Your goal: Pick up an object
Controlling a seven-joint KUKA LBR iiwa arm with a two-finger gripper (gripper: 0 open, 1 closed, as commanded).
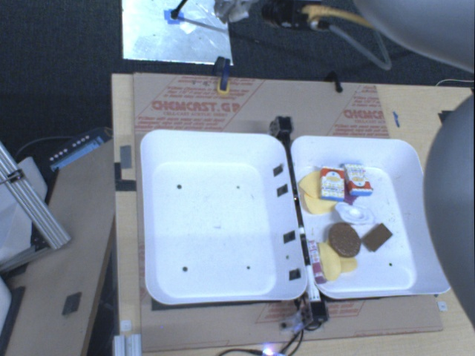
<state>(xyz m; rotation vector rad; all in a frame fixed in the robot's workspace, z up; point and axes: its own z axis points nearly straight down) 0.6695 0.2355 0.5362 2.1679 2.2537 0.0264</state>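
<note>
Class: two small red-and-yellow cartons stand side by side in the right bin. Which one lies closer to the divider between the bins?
The larger carton; the smaller carton sits on its far side, away from the divider.

Left white bin (215, 221) beside right bin (404, 273); brown board (200, 102) under both; metal plate (159, 21) on dark floor behind.

Left bin (211, 217) lies open to approach — right bin (397, 199) crowded mid-floor with cartons (345, 182), round cookie (344, 239), brown square (377, 236).
</note>
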